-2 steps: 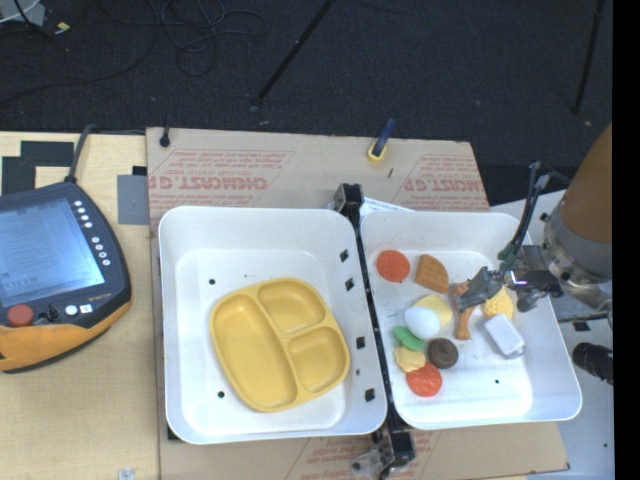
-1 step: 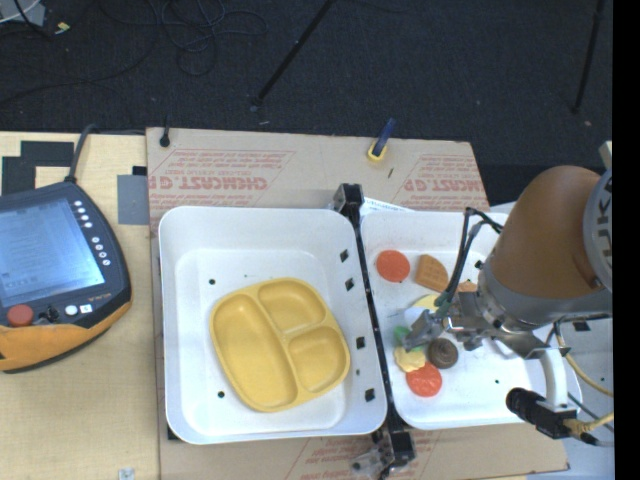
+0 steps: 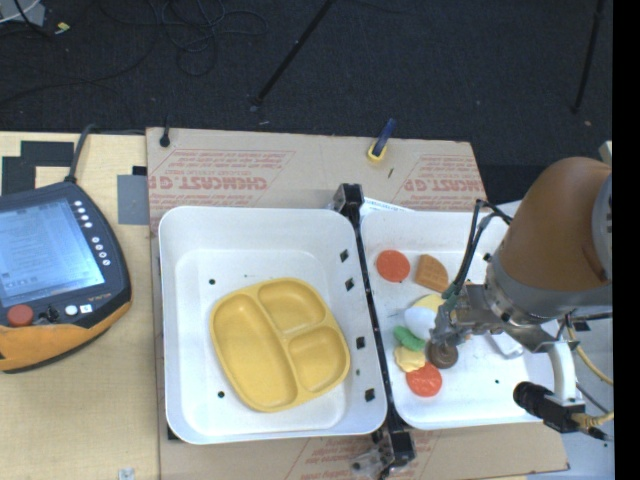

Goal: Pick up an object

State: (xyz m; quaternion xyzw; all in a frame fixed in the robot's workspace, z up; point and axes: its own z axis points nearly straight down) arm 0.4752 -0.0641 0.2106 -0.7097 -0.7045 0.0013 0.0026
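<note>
1. Red ball (image 3: 424, 381) lies in the right bin (image 3: 480, 408), just below the gripper (image 3: 443, 351).
2. Yellow piece (image 3: 409, 359) sits just left.
3. Grip state: cannot tell.

A cardboard sheet (image 3: 300, 173) covers the bench; behind it lies dark carpet (image 3: 200, 58) strewn with cables (image 3: 190, 8), left of it a wooden tabletop (image 3: 70, 408).

My arm (image 3: 560, 238) presents a broad rounded orange-brown band above a grey wrist section. Thin dark cables run along the wrist toward the end effector (image 3: 443, 346), a dark metallic assembly. A black cylindrical fitting (image 3: 540, 400) hangs below, with pale cabling beside it.
</note>
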